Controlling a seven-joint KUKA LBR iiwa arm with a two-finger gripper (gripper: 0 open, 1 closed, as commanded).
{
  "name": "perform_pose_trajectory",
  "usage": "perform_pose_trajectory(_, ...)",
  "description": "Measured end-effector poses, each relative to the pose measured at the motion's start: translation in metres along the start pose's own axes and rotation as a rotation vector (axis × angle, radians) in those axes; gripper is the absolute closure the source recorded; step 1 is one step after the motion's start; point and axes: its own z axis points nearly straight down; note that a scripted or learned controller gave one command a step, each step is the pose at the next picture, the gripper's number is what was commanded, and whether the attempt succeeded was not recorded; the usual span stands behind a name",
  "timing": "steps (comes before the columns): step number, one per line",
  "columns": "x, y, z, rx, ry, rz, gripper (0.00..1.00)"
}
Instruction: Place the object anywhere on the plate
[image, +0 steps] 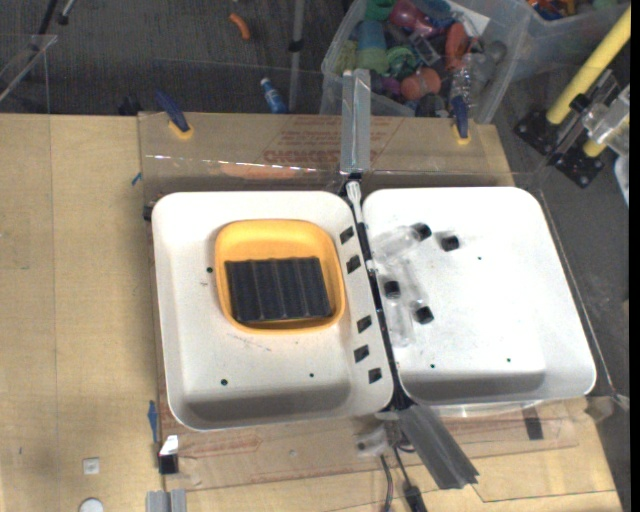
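The ribbed dark block (278, 288) is seen laid flat on the yellow plate (232, 245), toward twelve o'clock in the left bin (190, 370), so placement is judged done; the gripper's state cannot be told.

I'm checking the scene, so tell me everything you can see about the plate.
The plate is yellow-orange, squarish with rounded corners and a raised rim, and looks like plastic. It lies flat in the left bin, toward the back. A dark ribbed block rests on it, covering most of its middle and front.

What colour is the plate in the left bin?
Orange-yellow; the plate shows best in the camera view, under a dark ridged object.
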Motion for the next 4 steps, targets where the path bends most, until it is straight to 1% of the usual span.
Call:
perform_pose_trajectory(1, 0.0008, -0.0009, -0.0135, -0.003, -0.005, -0.090, 1.00)
perform_pose_trajectory(4, 0.0040, -0.0048, -0.0137, -0.001, -0.002, -0.363, 1.00)
